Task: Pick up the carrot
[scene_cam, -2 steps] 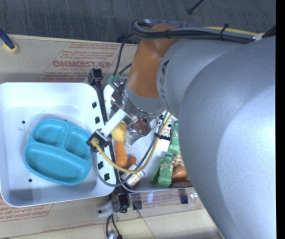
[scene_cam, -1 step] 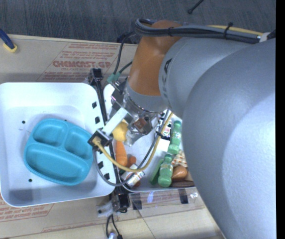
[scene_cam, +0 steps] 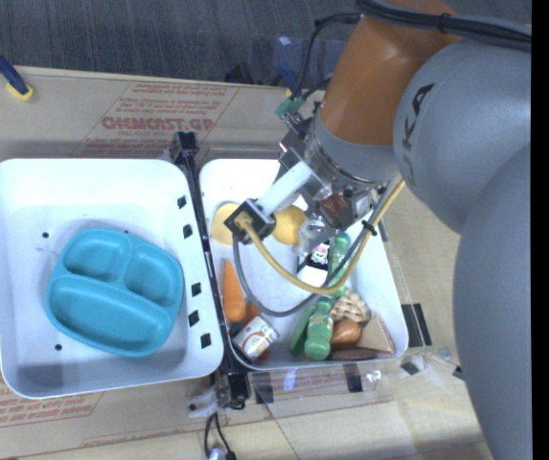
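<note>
Orange carrot [scene_cam: 234, 293] beside end effector [scene_cam: 324, 247]

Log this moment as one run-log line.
task: pick carrot | carrot: lying in right bin, by left wall, not held | gripper: above bin middle | blue tray: left bin

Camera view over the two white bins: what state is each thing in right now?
carrot: lying flat by the right bin's left wall, not held
blue divided tray: right side up in the left bin
green bottle: lying down
small can: tipped on its side
pincer: above the right bin
</note>
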Action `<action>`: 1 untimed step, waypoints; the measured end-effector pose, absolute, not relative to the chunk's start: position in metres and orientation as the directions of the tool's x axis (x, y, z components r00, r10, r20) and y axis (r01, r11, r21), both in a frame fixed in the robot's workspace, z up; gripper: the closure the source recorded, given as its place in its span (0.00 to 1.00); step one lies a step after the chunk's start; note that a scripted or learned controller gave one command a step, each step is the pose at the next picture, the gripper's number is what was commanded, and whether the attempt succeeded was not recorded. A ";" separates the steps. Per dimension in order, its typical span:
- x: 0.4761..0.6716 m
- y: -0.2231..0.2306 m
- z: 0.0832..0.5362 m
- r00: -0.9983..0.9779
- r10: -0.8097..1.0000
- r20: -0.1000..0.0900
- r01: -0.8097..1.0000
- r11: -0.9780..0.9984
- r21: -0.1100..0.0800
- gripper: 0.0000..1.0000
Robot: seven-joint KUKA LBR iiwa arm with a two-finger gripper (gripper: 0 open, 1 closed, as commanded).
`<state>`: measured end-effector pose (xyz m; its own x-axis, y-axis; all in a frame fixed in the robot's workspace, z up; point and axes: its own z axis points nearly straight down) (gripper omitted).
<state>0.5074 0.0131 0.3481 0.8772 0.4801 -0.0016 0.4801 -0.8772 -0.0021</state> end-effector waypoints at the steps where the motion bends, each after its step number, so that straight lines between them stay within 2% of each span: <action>1: 0.487 0.074 0.292 0.910 0.415 -0.013 0.415 -0.910 -0.006 1.00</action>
